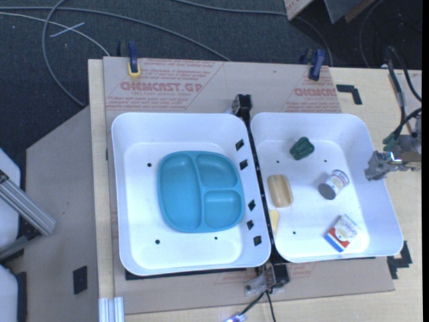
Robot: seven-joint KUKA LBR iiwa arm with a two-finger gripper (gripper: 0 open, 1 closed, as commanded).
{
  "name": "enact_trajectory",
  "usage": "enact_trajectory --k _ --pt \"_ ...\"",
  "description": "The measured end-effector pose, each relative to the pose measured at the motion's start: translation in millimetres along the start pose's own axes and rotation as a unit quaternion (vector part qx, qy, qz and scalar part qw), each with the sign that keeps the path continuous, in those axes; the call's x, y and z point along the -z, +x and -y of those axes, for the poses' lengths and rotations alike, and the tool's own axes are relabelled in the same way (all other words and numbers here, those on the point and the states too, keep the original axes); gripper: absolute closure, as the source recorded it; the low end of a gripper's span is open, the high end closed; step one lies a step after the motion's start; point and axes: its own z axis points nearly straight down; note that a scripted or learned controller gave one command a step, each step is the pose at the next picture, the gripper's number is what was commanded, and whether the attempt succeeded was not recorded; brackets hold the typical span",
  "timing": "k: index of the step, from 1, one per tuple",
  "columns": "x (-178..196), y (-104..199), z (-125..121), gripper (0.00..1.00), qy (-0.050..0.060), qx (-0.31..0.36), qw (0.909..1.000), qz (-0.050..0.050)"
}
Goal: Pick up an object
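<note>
The right bin (355,129) holds several loose objects. A dark green lump (301,147) lies near its far side. A tan rectangular block (280,190) lies by the bin's left wall. A small silver can (332,184) lies on its side near the middle. A red, white and blue packet (342,233) rests near the front right corner. All of them lie apart from one another.
The left bin (134,139) holds a blue divided plate (201,191). A black divider (249,173) runs between the bins. A small metal fitting with cables (383,163) sits at the right bin's right rim. Clamps (133,60) hold the board's far edge.
</note>
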Motion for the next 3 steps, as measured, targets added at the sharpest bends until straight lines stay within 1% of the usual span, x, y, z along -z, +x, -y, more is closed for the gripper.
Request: enact_trajectory --k 2,3 --pt "0 99 -14 1.0 0.004 0.002 1.0 -0.002" --pt "-16 153 -26 1.0 0.005 0.002 1.0 -0.002"
